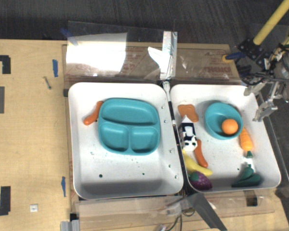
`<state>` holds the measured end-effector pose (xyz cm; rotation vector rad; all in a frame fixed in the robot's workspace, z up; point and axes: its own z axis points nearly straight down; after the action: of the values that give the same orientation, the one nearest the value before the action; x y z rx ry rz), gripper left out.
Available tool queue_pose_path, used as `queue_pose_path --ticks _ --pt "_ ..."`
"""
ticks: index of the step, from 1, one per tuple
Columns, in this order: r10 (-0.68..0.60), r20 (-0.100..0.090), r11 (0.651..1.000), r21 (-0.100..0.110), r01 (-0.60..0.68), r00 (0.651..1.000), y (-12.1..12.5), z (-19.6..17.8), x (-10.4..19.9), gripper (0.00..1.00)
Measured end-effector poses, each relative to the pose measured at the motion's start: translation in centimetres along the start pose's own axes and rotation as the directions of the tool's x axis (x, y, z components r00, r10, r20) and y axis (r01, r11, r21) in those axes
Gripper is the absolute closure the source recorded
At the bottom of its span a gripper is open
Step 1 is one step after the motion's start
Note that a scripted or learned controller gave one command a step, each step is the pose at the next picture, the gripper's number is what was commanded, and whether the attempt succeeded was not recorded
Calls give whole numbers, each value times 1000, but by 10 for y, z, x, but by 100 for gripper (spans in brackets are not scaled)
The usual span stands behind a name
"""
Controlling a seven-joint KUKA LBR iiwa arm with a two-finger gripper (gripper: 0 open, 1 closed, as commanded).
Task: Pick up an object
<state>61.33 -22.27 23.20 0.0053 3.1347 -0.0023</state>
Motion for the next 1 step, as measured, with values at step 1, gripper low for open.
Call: queue_pose_path --ticks 1 --pt "-40 4 999 2 40 999 0 135 41 0"
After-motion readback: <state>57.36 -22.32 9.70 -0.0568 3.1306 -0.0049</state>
